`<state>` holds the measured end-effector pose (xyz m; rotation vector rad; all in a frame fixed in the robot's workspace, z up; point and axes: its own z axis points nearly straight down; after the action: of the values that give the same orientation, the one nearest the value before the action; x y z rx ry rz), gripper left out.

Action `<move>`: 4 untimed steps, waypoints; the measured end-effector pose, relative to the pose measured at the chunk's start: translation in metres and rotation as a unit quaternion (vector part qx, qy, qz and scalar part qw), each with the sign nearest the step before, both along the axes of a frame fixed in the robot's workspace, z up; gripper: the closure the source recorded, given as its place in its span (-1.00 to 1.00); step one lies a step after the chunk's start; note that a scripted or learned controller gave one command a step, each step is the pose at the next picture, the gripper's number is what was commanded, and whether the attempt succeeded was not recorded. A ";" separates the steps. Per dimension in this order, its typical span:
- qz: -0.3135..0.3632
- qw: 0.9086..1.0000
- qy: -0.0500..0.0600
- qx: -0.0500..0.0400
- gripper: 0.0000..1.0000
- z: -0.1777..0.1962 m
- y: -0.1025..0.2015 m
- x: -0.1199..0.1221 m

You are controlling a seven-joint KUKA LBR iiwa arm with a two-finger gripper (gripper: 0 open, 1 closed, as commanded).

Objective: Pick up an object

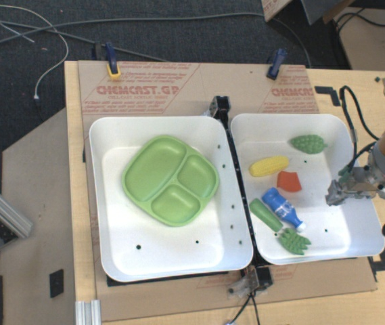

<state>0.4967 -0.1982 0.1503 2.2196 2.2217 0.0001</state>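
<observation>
Nearest the camera, a green carrot-top toy [293, 241] was seen at five o'clock in the right bin [354, 246], touching a blue bottle [281, 208]. At three o'clock the gripper [334, 196] was poised, seemingly empty; its opening could not be judged. The bottle was judged light, stiff, slippery, best taken across its body.

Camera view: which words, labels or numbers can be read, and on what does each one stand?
"CHEMCAST GP": red print on the brown board, above the left bin.
"CHEMCAST": same red print, partly cut off, above the right bin.
Smaller red lines beneath both: too blurred to read.
</observation>
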 end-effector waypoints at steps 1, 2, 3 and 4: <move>0.001 1.000 0.000 0.000 1.00 0.041 0.001 0.006; 0.001 1.000 0.001 0.000 1.00 0.072 0.001 0.007; 0.003 1.000 0.004 0.003 1.00 0.059 0.052 0.014; 0.004 1.000 0.002 0.002 1.00 0.067 0.110 0.025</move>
<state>0.5212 -0.0884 0.2177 2.2154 2.2337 -0.0012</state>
